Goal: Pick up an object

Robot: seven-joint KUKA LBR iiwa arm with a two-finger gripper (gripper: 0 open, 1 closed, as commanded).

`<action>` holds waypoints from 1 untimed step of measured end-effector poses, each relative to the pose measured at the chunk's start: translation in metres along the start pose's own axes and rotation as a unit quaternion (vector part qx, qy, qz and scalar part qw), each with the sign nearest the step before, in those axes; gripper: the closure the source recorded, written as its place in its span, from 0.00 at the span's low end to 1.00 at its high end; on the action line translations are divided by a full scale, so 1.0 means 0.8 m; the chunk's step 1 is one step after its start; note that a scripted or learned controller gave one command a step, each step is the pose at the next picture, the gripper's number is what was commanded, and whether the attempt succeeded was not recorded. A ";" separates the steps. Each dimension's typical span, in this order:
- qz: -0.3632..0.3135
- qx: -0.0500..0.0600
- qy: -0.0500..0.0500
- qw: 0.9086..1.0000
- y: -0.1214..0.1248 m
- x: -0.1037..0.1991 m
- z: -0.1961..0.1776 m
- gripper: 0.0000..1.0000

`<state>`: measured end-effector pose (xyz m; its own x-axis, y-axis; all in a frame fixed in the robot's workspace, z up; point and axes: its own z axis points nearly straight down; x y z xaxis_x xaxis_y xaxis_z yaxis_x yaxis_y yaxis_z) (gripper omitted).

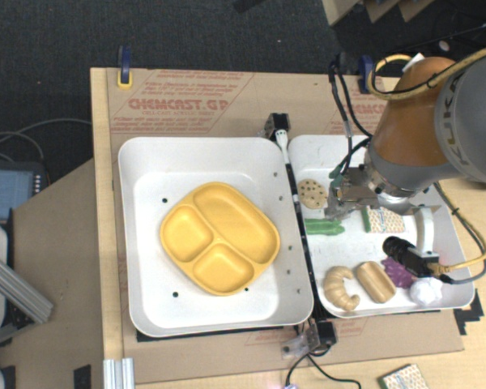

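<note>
My gripper (pixel 341 207) hangs low in the right bin (pixel 447 217), under the orange band of the arm. It is just right of a round speckled cookie (pixel 312 192) and just above a green pea pod (pixel 324 228) that lies flat on the bin floor. I see nothing held in it. Along the bin's front edge lie a tan croissant (pixel 340 288), a brown bread roll (pixel 375 281), purple grapes (pixel 399 272) and a small white ball (pixel 426 292).
The left bin (pixel 146 185) holds a yellow three-part plate (pixel 219 237). A black clamp (pixel 277 125) sits at the top of the ridge between the bins. The arm's body covers the right bin's back part. Cables run along the bin's right side.
</note>
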<state>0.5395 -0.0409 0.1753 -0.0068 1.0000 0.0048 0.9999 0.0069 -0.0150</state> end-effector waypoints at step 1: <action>0.006 -0.012 -0.005 1.000 0.005 -0.086 -0.112 1.00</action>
<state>0.5451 -0.1104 0.2642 0.0056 1.0000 -0.0044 1.0000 -0.0055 0.0082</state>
